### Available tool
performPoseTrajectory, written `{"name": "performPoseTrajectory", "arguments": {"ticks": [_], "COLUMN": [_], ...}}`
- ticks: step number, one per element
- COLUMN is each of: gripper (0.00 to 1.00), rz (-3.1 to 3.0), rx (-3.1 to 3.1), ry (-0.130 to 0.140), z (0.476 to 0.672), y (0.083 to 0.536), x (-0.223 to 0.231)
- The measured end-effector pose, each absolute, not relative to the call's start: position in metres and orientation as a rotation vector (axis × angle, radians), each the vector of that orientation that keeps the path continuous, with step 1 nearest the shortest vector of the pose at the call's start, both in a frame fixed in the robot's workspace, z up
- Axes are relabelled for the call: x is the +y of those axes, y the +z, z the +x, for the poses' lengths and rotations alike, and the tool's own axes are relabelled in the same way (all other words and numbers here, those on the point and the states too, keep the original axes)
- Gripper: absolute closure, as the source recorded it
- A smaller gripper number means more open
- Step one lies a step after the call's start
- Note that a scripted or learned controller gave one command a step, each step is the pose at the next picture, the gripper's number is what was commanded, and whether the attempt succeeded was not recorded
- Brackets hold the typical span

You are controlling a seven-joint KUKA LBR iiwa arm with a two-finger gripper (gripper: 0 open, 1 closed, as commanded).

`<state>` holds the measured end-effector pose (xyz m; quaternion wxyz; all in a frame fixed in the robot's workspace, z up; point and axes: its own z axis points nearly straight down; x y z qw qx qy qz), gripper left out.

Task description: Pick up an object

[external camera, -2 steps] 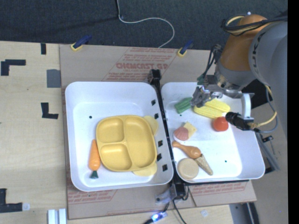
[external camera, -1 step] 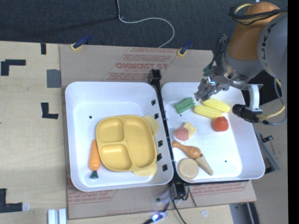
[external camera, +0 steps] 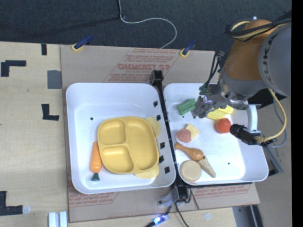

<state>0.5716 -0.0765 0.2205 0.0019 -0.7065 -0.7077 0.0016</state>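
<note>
Reaching into the right bin for a toy

Hovering at the 12 o'clock end of the right bin [external camera: 258, 167], my gripper [external camera: 202, 109] sits just beside the green piece [external camera: 186, 106], at its 3 o'clock. I judge this is the thing aimed at. The fingers look dark and blurred; I cannot tell if they are apart or closed, and nothing shows between them. The yellow divided plate [external camera: 128, 143] and carrot [external camera: 95, 159] lie in the left bin [external camera: 78, 98].
</note>
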Motion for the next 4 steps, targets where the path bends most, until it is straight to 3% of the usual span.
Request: {"name": "performPoseTrajectory", "arguments": {"ticks": [1,2,4], "gripper": [1.0,1.0,1.0], "rz": [-2.218,-2.218,-2.218], "rx": [-2.219,-2.219,-2.223], "ry": [0.005,0.004,0.001], "z": [0.515,0.49,0.501], "y": [0.226,0.232,0.221], "x": [-0.055,-0.05,-0.049]}}
